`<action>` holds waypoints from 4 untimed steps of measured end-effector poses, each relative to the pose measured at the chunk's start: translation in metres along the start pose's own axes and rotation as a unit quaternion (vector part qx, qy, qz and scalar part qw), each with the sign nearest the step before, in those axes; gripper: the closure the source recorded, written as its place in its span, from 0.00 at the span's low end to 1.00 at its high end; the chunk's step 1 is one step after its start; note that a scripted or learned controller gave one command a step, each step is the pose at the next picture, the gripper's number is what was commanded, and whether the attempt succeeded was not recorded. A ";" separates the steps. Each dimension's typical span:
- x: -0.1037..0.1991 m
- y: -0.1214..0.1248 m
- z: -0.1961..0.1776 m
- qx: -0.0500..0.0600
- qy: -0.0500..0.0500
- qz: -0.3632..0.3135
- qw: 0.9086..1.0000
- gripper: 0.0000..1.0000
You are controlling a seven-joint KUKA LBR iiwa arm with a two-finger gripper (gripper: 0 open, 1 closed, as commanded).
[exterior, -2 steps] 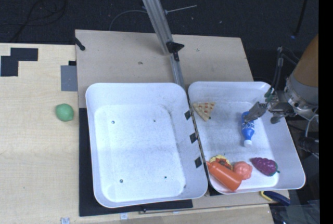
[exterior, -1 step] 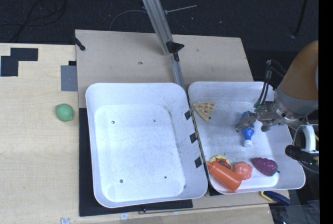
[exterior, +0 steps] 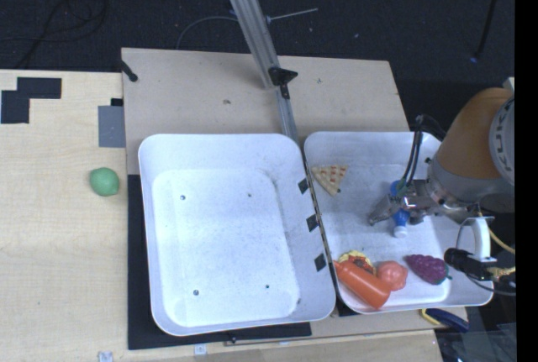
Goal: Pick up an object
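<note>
Arm reaches in from the right, gripper low inside the right bin, roughly mid-bin. Fingers look splayed apart and released, nothing between them; a small blue piece sits just beside the tips, can't tell if it's an object or gripper hardware. Candidates to pick, all in the right bin: waffle wedge near the upper left corner, well apart from the gripper; along the near wall, orange carrot touching a red tomato, a yellow bit tucked behind them, purple grapes just beside the tomato. Left bin holds nothing to grab. Green ball lies on the bench outside both bins. My call: the step is descent and close. To do it well, centre the fingers over one isolated item, the grapes or the wedge rather than the crowded carrot-tomato pair, go to the floor, then close before lifting. No brand, label or readable writing anywhere.
</note>
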State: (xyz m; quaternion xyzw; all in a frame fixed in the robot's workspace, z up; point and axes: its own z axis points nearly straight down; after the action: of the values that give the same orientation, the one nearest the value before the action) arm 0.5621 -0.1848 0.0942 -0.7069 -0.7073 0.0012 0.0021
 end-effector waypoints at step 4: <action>-0.008 -0.013 -0.130 -0.003 -0.001 0.001 1.000 1.00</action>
State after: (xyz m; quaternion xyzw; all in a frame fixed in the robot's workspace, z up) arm 0.5495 -0.1928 0.2244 -0.7073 -0.7069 -0.0001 -0.0002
